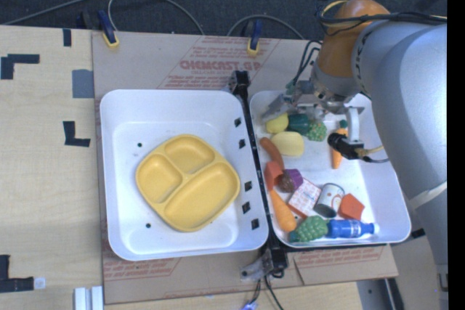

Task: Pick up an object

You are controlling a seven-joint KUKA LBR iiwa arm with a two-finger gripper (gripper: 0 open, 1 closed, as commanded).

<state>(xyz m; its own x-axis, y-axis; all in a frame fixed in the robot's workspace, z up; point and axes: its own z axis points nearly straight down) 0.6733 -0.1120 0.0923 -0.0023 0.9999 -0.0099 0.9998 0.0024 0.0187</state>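
Note:
My gripper (296, 102) hangs low over the back of the right bin (389, 189), under the orange-banded wrist (347, 47). Just below it lie a small yellow lemon (277, 125), a pale yellow fruit (291, 144) and a green broccoli piece (316, 131). Nothing can be seen held in it. Further forward in the bin are a red sausage (272, 151), a purple toy (291, 178), a small can (331, 197), an orange carrot (282, 209) and a blue bottle (350, 230).
The left bin (120, 156) holds a yellow divided plate (187, 181). A black divider (249, 149) runs between the two bins. The arm's grey body (414, 105) covers the right bin's far right side. Cables and two clamps (109, 34) lie behind the bins.

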